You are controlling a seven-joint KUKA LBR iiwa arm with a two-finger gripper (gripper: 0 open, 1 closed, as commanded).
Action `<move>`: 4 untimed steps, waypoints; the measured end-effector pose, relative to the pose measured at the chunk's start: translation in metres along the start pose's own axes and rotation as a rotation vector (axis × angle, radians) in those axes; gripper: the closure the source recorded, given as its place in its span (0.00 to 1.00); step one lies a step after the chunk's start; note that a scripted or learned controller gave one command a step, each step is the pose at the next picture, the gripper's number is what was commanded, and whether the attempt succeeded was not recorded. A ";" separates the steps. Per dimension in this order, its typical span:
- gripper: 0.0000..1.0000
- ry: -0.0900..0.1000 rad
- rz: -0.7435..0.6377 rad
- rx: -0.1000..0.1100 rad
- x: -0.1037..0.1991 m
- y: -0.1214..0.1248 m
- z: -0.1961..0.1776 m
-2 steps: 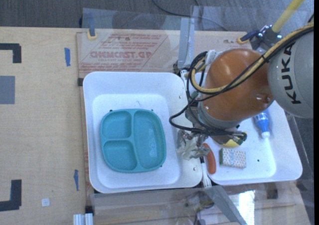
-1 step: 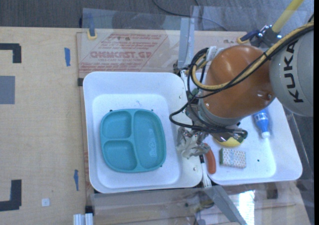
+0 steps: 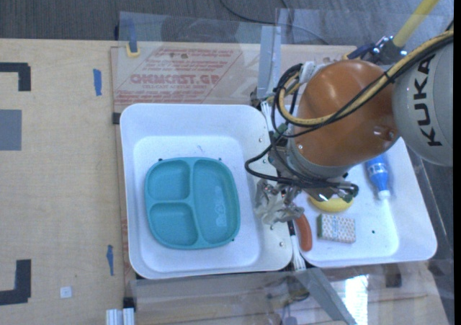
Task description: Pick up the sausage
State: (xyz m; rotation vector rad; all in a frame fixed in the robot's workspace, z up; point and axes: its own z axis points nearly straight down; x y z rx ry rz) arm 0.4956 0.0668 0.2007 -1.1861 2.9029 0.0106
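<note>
The sausage (image 3: 305, 233) is a short reddish-orange link lying near the front left corner of the right bin (image 3: 403, 241). My gripper (image 3: 277, 208) hangs just left of and slightly behind it, over the ridge where the two bins meet. The sausage lies on the bin floor beside the gripper, not inside it. The orange wrist and grey arm cover much of the right bin's back half.
A yellow item (image 3: 331, 204) and a speckled square pad (image 3: 337, 228) lie right of the sausage. A blue and white tube (image 3: 378, 176) rests further right. A teal divided plate (image 3: 192, 202) sits in the left bin (image 3: 137, 136).
</note>
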 end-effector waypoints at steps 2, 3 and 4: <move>1.00 0.004 -0.073 0.001 0.010 -0.005 0.009; 1.00 0.002 0.086 0.006 0.045 -0.046 -0.010; 1.00 0.002 -0.060 0.005 -0.009 -0.052 -0.065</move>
